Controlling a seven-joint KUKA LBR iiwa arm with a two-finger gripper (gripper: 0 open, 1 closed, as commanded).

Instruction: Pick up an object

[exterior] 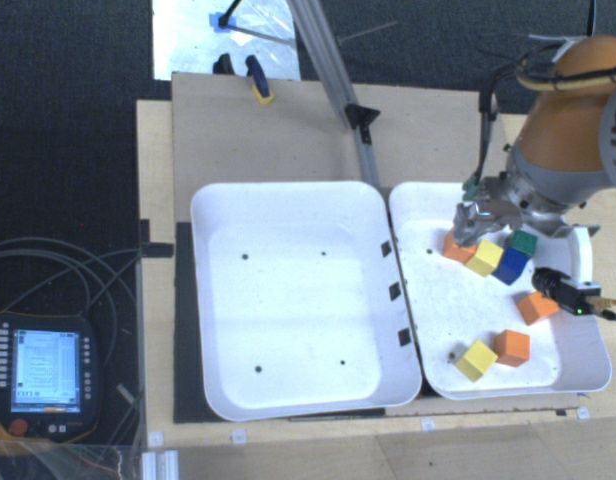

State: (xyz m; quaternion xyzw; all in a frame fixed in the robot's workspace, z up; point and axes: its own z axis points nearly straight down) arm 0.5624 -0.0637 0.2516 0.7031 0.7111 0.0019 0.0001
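Observation:
Small coloured blocks lie in the right bin. Near its upper middle cluster an orange block, a yellow block, a blue block and a green block. Another orange block lies further right. At the front sit a yellow block and an orange block side by side. My gripper hangs low over the cluster, right above the orange and yellow blocks. The wrist hides its fingertips.
The left bin stands beside the right one, with black clips along the shared rim. A slanted metal pole crosses the back of the bench. A teach pendant and cables lie at the left.

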